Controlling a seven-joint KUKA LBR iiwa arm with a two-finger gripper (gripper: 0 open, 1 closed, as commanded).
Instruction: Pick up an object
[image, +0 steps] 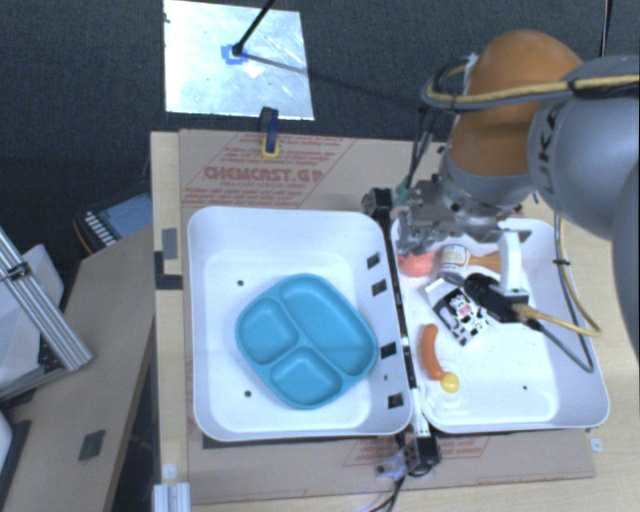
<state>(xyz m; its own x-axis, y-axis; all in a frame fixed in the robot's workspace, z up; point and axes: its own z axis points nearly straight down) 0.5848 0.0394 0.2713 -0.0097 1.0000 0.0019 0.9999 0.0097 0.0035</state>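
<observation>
**Camera view.** The arm reached in from the right, over the right bin (575, 395). The claw (418, 232) hung low at that bin's far left corner, close to the wall shared with the left bin (215, 250). Claw state: could not tell whether apart or together (the wrist and its fittings hid the tip from this angle). Nothing was seen clamped in it.

Task's thing, as judged: the pink lump (415, 264), the loose item nearest the claw.
- It lay on the floor of the right bin, just on the camera's side of the claw. Contact could not be confirmed.
- It was roundish with no clear long axis, so approach angle probably mattered little.
- The coming move looked like a short drop, shifted slightly toward the near side.
- There was one arm only, so no choice of nearer hand.

Other candidates in the same bin:
- a small white box with black print (458, 308), toward the middle
- an orange stick (430, 345), nearer the camera, long axis roughly along the dividing wall
- a yellow ball (449, 381), just beside the stick's near end

All lay farther from the claw than the pink lump.

The left bin held a blue divided plate (305, 340), flat and well apart from the claw. The bins sat on the counter (110, 300).

Risk noted: the dividing wall stood near the pink lump and might crowd the claw on the way down.
</observation>
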